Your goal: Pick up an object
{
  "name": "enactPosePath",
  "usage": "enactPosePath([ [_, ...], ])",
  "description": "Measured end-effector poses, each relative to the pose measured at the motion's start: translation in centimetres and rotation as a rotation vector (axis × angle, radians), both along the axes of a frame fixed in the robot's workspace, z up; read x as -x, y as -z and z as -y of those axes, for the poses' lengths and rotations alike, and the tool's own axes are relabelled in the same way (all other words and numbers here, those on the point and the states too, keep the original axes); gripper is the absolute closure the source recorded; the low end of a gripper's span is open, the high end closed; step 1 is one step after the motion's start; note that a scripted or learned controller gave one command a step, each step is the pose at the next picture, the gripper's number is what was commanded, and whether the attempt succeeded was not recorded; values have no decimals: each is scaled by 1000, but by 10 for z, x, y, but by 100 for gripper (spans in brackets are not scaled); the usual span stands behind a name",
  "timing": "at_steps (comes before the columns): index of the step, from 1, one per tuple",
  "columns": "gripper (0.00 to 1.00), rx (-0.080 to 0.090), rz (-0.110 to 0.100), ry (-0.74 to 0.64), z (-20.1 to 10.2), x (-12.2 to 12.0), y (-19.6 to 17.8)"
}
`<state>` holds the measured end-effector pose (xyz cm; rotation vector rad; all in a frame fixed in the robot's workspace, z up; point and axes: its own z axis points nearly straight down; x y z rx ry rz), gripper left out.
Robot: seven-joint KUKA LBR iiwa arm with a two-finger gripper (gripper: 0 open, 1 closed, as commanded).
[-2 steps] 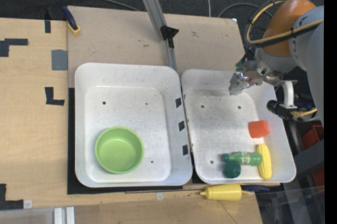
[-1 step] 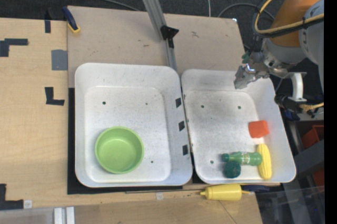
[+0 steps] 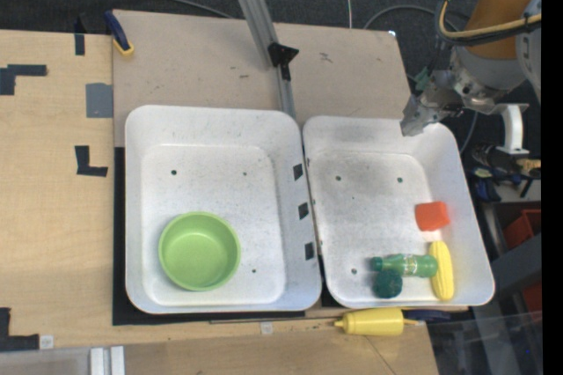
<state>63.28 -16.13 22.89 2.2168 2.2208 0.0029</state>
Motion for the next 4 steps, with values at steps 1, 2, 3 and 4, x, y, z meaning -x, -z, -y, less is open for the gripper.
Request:
enactPosePath([
  [1, 100, -3, -4, -4, -48, -2, -7],
  [2, 100, -4, -4, -6, -109, -5, -13],
  [3, 100, -3, -6, -5, -157, -2, -12],
  [4, 100, -3, -5, -6, -212, -5, -18],
])
